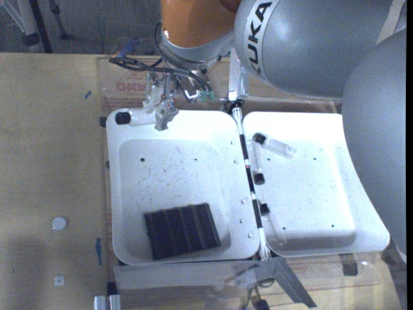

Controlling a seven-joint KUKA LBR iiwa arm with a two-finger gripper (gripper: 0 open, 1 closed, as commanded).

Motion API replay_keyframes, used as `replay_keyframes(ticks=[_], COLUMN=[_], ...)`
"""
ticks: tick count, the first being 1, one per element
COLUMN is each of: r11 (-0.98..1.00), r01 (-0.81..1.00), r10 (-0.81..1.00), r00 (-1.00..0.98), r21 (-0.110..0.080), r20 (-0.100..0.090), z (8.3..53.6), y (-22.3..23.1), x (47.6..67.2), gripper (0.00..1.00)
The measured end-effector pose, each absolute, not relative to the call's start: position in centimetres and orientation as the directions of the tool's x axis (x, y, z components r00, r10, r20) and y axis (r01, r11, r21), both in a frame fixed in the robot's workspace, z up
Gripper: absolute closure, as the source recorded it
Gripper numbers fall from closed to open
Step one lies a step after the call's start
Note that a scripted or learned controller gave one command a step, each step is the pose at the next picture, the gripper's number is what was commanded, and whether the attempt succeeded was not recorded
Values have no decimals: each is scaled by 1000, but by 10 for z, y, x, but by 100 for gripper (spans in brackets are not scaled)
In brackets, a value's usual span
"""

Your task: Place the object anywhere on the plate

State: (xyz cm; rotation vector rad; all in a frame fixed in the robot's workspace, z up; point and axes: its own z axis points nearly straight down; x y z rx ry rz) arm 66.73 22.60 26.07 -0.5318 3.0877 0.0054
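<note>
The small clear plastic vial with a black cap (273,144) lies on its side near the back of the right white bin (322,231), well apart from the dark ribbed rectangular plate (182,230) in the left white bin (122,192). It looks light, stiff and slick, apt to roll; a grip across its middle seems safest. The gripper (164,112) hovers over the left bin's back rim, holding nothing; how wide it stands I cannot tell.

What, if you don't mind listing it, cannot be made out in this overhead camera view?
- Gripper: small and blurred at the left bin's far rim; nothing can be identified in it.
- Clear object in the right bin: transparent with a dark cap, too faint to identify.
- Dark ridged plate: its material is unclear.
- Right bin's far right side: covered by the grey arm.
</note>
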Motion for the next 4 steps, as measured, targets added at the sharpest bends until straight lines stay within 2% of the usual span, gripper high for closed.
replay_keyframes(ticks=[4], r11=[944], r01=[-328], r10=[-327], r00=[-944], r21=[16], r20=[-47], z=[310], y=[230], x=[672], gripper=[100])
